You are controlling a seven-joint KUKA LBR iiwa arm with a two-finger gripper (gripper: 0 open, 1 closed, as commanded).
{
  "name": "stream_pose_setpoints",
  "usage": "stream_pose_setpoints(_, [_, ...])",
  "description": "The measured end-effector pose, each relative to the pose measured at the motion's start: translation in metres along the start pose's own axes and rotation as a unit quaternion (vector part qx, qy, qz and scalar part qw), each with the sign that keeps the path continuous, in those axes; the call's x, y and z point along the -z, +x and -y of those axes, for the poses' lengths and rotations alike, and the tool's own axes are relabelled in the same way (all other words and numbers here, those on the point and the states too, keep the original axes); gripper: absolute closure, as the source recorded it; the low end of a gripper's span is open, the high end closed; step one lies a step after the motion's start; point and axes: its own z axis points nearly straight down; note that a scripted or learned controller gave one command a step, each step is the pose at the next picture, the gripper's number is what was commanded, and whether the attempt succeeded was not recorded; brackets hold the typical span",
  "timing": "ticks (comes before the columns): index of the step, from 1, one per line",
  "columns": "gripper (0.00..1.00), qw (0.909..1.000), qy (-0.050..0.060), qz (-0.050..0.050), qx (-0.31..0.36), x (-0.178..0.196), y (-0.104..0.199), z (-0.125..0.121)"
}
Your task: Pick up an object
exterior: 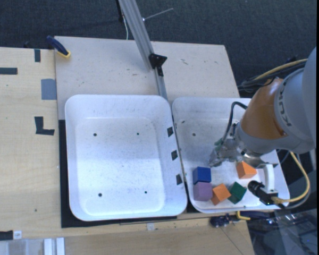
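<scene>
the left bin [117, 158] sits beside the right bin [202, 116], and every candidate lies near the right bin's front edge. going left to right: a blue block [202, 174] with a purple block [203, 190] just in front of it, an orange block [220, 193], a green block [237, 192], and a second orange block [245, 169] nearer the arm. they look small, rigid and light (probably smooth-sided), so a pinch across two flat opposite faces should suit. the gripper [221, 155] hangs over bare floor just right of the blue block; i cannot tell how its tips are set, and no block is seen between them.
</scene>
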Motion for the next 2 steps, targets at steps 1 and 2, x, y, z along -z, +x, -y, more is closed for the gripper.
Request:
stream_pose_setpoints(1, [1.0, 1.0, -0.004, 0.001, 0.0, 0.042, -0.001, -0.003])
stream_pose_setpoints(2, [1.0, 1.0, -0.004, 0.001, 0.0, 0.087, -0.003, -0.011])
